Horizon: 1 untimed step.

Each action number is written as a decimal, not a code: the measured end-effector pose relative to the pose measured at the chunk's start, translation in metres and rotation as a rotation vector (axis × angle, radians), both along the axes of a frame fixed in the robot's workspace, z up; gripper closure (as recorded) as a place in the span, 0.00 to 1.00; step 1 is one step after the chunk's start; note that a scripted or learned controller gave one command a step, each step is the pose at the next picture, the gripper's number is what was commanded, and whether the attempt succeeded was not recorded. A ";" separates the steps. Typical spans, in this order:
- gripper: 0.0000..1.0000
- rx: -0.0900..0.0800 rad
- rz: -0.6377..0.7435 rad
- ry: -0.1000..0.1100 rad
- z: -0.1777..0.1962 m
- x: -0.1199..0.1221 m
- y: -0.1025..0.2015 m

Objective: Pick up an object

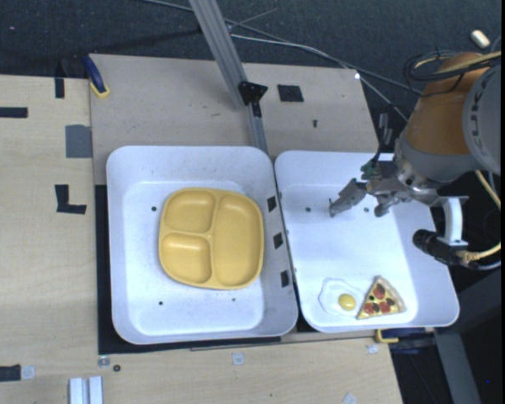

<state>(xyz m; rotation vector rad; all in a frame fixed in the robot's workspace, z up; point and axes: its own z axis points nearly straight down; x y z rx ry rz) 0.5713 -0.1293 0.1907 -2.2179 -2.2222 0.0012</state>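
Nearest me, at the front edge of the right bin [421, 259], lie two flat toys just beside each other: a fried egg [337, 297] and a pizza slice [380, 299], either a fair pick. Farther back over the same bin hangs the end effector [359, 199], fingers spread and holding nothing, well apart from both toys. I'd judge the best move is to travel toward the near edge, centre over one piece, and descend low, since both sit thin against the floor. Left of it, the other bin [135, 225] carries a yellow divided plate [211, 237]. On the counter [34, 167] I can read no writing or labels.
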 end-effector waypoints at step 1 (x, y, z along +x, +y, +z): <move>0.00 -0.001 0.000 0.004 -0.052 0.007 0.006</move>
